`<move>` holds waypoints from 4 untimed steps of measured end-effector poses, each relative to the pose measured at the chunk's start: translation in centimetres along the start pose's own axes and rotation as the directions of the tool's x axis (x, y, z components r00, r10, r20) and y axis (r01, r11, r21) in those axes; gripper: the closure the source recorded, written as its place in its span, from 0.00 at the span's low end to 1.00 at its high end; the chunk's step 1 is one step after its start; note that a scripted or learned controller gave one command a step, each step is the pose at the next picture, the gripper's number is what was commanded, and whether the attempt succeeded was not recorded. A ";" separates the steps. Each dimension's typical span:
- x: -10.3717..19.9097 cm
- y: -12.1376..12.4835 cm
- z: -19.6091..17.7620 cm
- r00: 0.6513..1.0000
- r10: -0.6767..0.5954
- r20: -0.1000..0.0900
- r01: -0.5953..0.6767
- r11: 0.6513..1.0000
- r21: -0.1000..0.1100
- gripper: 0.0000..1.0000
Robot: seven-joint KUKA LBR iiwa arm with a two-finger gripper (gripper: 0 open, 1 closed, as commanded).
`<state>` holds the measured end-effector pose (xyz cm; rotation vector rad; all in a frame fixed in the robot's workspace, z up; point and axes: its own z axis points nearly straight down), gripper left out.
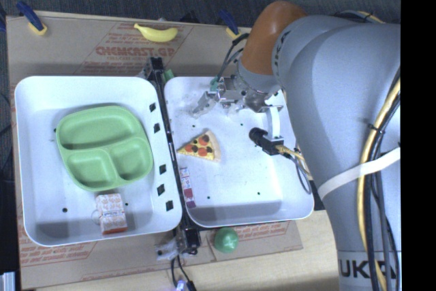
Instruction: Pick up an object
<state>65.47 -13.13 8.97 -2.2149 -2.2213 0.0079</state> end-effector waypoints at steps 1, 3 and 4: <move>0.2 0.2 -1.3 1.000 -0.006 -0.001 0.006 1.000 -0.004 1.00; 8.2 0.1 -10.3 1.000 -0.003 -0.002 0.003 1.000 -0.005 0.00; -0.1 -2.7 -0.4 1.000 -0.001 0.001 0.001 1.000 -0.001 0.00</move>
